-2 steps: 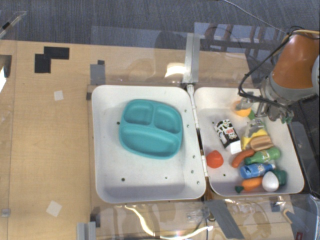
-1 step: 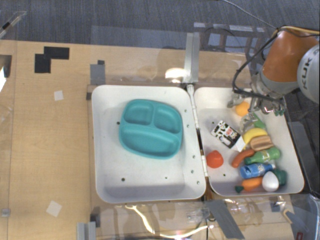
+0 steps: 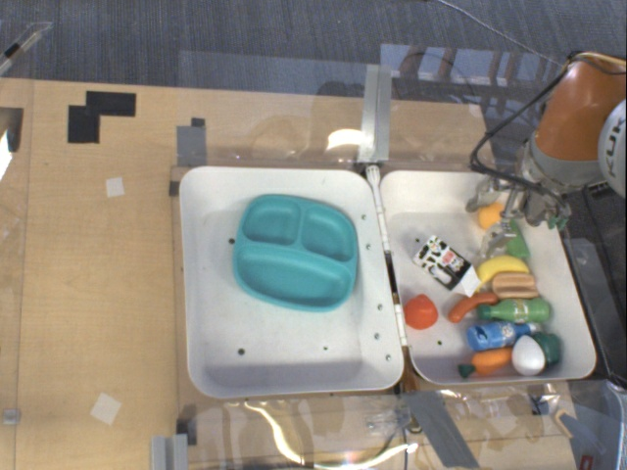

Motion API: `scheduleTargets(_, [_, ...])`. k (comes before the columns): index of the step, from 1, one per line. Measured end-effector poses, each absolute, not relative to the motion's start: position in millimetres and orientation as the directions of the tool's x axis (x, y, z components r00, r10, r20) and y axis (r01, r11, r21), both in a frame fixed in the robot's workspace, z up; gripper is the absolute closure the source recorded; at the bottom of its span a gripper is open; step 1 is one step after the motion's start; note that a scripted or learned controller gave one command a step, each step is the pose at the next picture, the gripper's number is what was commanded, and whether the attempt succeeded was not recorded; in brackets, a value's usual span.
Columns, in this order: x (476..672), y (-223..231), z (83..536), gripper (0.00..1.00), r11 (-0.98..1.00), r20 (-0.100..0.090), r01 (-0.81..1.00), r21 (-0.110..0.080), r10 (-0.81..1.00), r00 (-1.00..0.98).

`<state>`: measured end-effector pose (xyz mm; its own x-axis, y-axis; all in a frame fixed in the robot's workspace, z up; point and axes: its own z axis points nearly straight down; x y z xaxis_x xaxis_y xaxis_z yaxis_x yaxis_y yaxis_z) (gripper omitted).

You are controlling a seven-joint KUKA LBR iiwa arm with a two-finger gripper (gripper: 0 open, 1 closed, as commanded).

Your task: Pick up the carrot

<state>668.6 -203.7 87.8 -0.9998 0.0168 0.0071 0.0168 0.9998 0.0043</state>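
Two white bins sit side by side on the table (image 3: 88, 302), and my gripper (image 3: 512, 215) hangs over the far right part of the right bin (image 3: 411, 199), beside a small yellow-orange piece (image 3: 489, 216). I cannot tell from here whether it is released or clenched. The carrot (image 3: 491, 360) lies at the near edge of that bin, orange, just beside a white egg (image 3: 528, 354) and under a blue bottle (image 3: 498, 335). It is well apart from my gripper. Between us are a banana (image 3: 501, 268), a hot dog (image 3: 513, 285), a green bottle (image 3: 519, 311) and an orange sausage-shaped piece (image 3: 471, 306). A black and white carton (image 3: 443, 260) and a red tomato (image 3: 421, 311) lie toward the bin's left side. The left bin (image 3: 211, 262) holds a teal divided plate (image 3: 294, 251).
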Motion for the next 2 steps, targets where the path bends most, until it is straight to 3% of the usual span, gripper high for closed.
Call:
scheduleTargets(1, [675.1,-203,104,1.00,1.000,-0.022,0.014,-0.003,0.014,-1.000])
scheduleTargets(2, [603.0,-206,90,1.00,0.906,-0.012,-0.423,-0.008,-0.423,-0.906])
